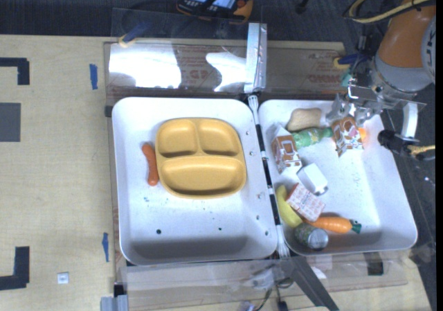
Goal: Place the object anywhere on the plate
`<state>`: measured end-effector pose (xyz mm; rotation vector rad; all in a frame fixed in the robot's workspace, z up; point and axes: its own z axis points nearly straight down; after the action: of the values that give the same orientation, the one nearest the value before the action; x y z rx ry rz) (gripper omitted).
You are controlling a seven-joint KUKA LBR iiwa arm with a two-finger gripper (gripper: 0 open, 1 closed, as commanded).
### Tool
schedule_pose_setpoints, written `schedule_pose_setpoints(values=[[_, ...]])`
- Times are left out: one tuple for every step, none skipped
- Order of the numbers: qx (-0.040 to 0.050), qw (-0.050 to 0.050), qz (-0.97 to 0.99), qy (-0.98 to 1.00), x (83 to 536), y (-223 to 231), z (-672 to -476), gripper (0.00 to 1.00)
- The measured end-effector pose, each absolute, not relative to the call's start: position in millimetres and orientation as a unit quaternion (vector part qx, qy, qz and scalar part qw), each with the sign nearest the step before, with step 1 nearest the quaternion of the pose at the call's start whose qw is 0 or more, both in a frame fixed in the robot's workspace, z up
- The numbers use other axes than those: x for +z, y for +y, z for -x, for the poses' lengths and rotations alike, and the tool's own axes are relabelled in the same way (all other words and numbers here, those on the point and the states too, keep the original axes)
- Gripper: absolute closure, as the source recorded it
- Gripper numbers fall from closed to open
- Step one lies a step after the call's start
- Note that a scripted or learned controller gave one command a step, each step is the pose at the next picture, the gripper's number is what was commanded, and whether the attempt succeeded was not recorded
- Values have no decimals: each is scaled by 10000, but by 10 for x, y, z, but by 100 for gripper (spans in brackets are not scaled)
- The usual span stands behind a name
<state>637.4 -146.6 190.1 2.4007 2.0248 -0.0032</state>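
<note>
Plainly one yellow plate [201, 156] — one orange sausage [151, 164] beside it.

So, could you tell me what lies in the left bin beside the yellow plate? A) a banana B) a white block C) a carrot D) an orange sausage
D: an orange sausage lies along the left edge of the yellow plate in the left bin.

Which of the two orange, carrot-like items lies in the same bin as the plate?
The plain orange stick left of the yellow plate; the green-tipped carrot lies in the other bin.
</note>
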Motion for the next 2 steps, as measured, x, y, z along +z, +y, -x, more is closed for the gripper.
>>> schedule_pose_setpoints(values=[[5, 11, -7319, 6814, 2386, -656, -6648, 100], [7, 16, -6763, 7366, 2814, 105, -6677, 100]])
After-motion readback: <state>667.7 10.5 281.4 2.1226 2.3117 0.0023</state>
